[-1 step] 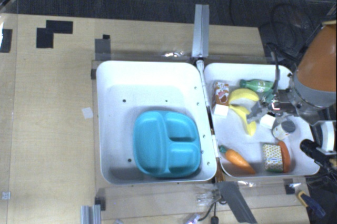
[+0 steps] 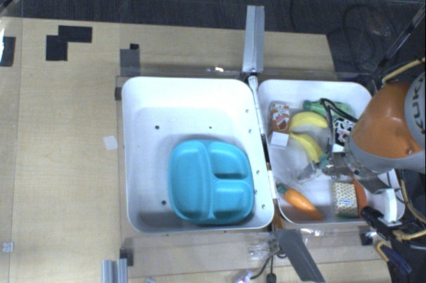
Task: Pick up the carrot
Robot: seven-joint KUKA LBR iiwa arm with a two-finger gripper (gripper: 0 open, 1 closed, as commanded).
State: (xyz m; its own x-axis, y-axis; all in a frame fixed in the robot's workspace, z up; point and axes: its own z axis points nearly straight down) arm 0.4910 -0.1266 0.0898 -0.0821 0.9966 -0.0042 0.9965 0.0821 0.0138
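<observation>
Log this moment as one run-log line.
arm: over right bin | carrot: lying at bin's front-left, not grasped | blue tray: left bin

Light wooden bench (image 2: 60,162) bears two white bins: left bin (image 2: 143,142), right bin (image 2: 359,90).

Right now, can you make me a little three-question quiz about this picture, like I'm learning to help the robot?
1. True or false: the carrot lies in the bin on the picture's right.
2. What colour is the divided plate in the other bin? A red, B blue, C green.
3. Fill in: beside the chocolate bar lie two yellow ____.

Key: 1 true. 2 B. 3 bananas.
</observation>
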